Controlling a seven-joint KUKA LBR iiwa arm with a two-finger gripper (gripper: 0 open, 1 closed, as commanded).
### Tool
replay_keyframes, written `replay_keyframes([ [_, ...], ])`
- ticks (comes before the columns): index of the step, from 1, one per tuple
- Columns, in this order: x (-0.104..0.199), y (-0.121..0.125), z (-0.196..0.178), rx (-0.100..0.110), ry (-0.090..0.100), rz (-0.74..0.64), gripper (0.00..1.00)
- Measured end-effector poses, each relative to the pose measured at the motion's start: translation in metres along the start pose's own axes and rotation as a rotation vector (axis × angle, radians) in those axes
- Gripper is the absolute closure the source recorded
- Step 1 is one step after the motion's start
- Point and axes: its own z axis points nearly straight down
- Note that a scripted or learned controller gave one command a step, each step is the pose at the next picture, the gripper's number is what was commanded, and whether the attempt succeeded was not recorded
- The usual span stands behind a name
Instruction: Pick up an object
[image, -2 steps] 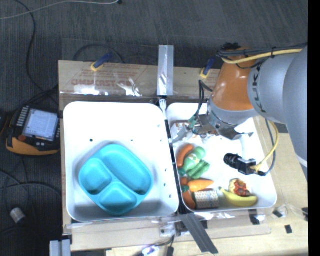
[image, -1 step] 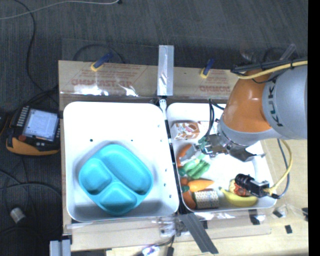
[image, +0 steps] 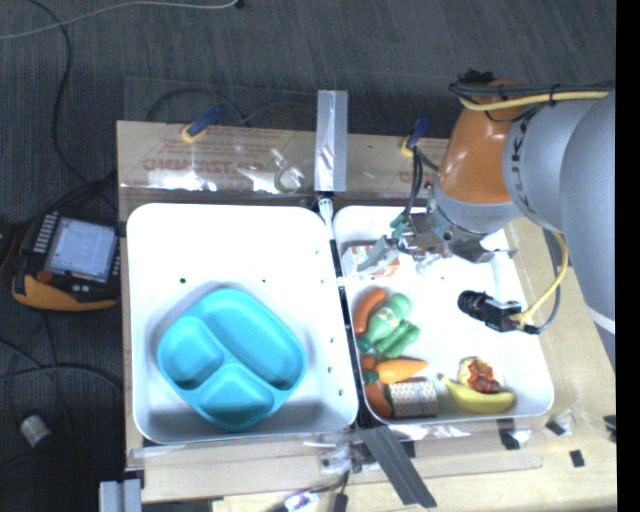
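Note:
My gripper (image: 392, 250) hangs low over the far left corner of the right bin (image: 530, 350), below the arm's orange band. Whether it holds anything is hidden. Toy foods lie along that bin's left and near sides. An orange carrot-like piece (image: 368, 309) and green vegetables (image: 392, 327) sit just nearer than the gripper. An orange carrot (image: 398, 370) and a silver ridged piece (image: 412, 398) lie closer to the front, with a yellow banana (image: 480, 398) carrying a red piece (image: 482, 375) to their right.
The left bin (image: 160, 240) holds a blue divided plate (image: 232, 356). A black cylinder (image: 486, 307) on a yellow cable hangs over the right bin's middle. The grey arm covers the bench's far right. A handheld device (image: 72, 258) lies on the floor at the left.

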Motion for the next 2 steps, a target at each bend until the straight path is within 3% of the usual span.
replay_keyframes([
  [1, 0.027, 0.003, 0.000, 0.000, -0.003, -0.071, 0.00],
  [2, 0.023, -0.046, 0.000, -0.001, -0.001, -0.284, 0.00],
])
